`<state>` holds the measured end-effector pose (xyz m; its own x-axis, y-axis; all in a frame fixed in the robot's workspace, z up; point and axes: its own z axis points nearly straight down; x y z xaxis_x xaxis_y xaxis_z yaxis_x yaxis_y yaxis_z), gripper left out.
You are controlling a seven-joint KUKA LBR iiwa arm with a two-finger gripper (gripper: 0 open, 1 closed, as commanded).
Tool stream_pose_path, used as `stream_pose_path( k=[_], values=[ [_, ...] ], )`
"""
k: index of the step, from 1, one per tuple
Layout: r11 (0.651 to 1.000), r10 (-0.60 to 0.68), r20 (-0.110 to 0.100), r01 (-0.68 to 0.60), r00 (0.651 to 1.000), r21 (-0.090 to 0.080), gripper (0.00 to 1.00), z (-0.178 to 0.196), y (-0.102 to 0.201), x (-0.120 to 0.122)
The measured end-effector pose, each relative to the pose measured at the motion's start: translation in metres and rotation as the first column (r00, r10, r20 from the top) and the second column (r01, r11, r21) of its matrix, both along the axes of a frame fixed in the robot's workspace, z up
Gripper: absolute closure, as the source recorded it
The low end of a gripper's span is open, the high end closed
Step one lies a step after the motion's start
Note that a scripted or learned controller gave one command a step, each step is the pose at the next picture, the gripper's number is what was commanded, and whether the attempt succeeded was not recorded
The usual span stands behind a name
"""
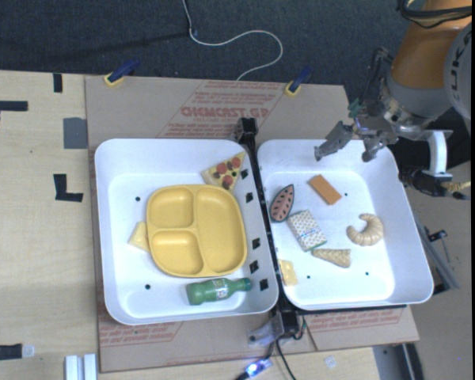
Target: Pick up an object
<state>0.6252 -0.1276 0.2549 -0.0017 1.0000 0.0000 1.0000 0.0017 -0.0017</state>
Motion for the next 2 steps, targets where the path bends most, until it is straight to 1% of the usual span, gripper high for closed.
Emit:
stream_pose_path(
  k=[1, 2],
  values=[
    [1.000, -0.001, -0.005, 0.001, 1.000, -0.001, 0.00, -0.058, -0.004, -0.010],
    [1.000, 0.000, -0.005, 0.000, 1.000, 0.000, 0.00, -0.112, 0.007, -0.013]
  ],
)
